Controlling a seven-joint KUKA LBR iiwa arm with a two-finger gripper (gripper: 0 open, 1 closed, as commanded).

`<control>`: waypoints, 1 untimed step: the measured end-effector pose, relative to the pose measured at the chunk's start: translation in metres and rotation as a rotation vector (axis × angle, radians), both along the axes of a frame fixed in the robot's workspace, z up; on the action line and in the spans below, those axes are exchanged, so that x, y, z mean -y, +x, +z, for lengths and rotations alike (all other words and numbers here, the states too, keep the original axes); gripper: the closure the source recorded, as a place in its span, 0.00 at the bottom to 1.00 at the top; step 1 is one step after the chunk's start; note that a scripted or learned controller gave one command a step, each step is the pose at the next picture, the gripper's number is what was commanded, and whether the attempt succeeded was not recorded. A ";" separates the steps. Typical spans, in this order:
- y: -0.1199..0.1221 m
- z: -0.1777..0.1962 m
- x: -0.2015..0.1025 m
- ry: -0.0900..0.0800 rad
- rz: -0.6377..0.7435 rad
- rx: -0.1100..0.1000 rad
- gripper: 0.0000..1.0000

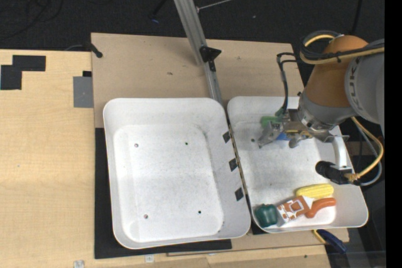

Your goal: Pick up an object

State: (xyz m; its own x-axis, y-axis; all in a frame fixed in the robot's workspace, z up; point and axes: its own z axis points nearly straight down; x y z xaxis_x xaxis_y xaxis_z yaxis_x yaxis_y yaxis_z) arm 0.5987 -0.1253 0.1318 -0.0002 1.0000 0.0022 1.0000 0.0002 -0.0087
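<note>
Over the upper part of the right bin [248, 111], the gripper [274, 133] points leftward, low above the white floor. Whether it is spread or pressed together, I cannot tell; a small green patch sits just beside it, too unclear to identify. Behind the gripper, the grey arm [367, 81] with its orange band [326, 75] reaches in from the right. Well apart, along the bin's near edge, lie the candidate objects: a yellow piece [315, 190], an orange-and-white toy [304, 206] touching it, and a dark green cup-like item [266, 215] beside that. The left bin [116, 113] lies alongside. Judging by this, nothing has clearly been lifted; the grasp and raise remain.
</note>
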 end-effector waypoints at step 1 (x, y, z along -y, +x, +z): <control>0.001 0.013 0.003 -0.001 -0.009 0.004 1.00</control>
State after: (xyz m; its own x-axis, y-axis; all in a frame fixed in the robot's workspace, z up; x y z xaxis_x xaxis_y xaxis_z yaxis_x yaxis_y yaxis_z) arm 0.5993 -0.1279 0.1451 0.0089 1.0000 0.0011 0.9999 -0.0089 -0.0051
